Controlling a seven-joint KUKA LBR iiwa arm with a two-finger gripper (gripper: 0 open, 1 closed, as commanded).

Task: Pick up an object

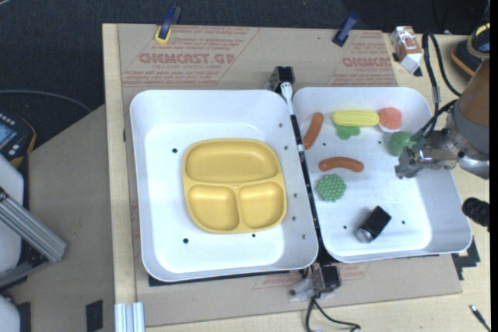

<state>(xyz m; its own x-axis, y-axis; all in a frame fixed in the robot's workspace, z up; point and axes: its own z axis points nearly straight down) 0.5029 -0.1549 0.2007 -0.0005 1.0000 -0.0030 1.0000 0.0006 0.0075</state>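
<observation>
1. Camera view: the gripper (406, 165) hangs over the right bin (436, 233), at its right side, the arm reaching in from the right.
2. I cannot tell whether the fingers are wide or narrow; nothing shows between them.
3. The nearest thing is a small green piece (400, 141), just beside the gripper on its far side.
4. An orange sausage (341, 164) lies to the left, long axis running left-right; a black block (373, 222) sits nearer and left.
5. The left bin (156, 245) holds a yellow tray (233, 184), well apart.

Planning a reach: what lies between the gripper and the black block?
Bare white bin floor between gripper and black block, seen in the camera view.
</observation>
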